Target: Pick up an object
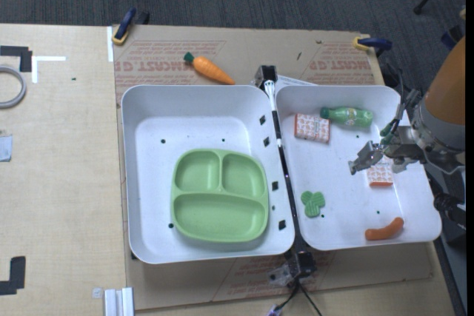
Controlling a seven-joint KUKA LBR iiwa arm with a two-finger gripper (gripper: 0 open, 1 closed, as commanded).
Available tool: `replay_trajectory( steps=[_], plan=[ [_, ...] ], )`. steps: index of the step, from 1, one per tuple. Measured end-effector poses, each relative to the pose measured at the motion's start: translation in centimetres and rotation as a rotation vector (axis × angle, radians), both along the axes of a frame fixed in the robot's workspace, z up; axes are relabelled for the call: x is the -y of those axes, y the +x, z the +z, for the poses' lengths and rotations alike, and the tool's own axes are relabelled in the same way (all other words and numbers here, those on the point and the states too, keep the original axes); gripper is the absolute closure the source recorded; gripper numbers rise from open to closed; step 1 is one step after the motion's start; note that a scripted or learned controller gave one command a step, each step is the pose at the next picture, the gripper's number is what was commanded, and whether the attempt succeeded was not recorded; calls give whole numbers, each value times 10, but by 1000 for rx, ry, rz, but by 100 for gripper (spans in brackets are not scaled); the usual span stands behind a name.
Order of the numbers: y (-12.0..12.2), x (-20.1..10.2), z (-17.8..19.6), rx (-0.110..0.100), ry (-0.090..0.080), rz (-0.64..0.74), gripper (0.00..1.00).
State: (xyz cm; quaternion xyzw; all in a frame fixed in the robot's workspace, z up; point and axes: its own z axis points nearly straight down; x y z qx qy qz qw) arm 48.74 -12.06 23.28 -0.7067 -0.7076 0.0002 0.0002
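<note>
Four loose things lie in the right bin [337, 237], and the nearest to the hand [376, 152] is a small red-and-white packet [381, 175] on the bin floor toward its right side. The hand hangs just above and left of that packet, with one grey finger [363, 158] angled toward the bin's middle and another [391, 126] pointing toward the far wall; the fingers stand spread, and nothing is seen between them. The packet lies flat, partly under the hand's grey body. Further back, near the far wall, a green bottle [346, 115] lies on its side, and just beside it to the left a red-and-white carton [312, 127] lies flat. Near the front of the same bin a green leafy toy [313, 203] sits close to the left wall, and a small orange sausage [384, 229] lies well apart from it by the front right corner. The arm [449, 96] comes in from the right, its orange band above the grey wrist. The left bin [141, 181] touches the right one along their shared edge and holds a light green divided plate [220, 195] with three compartments. Both bins rest on a sheet of brown cardboard [170, 55] on the counter [52, 181]; a toy carrot [209, 68] lies on the cardboard behind the left bin.
</note>
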Motion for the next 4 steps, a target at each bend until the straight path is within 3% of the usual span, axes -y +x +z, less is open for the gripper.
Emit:
replay_trajectory(
  steps=[1,2,3,4],
  plan=[
    [37,79,-140,1,0,-60,0],
    [74,32,-140,2,-1,215,0],
    [74,33,-131,2,-1,212,100],
    [59,-18,-23,2,-1,312,100]
  ],
)
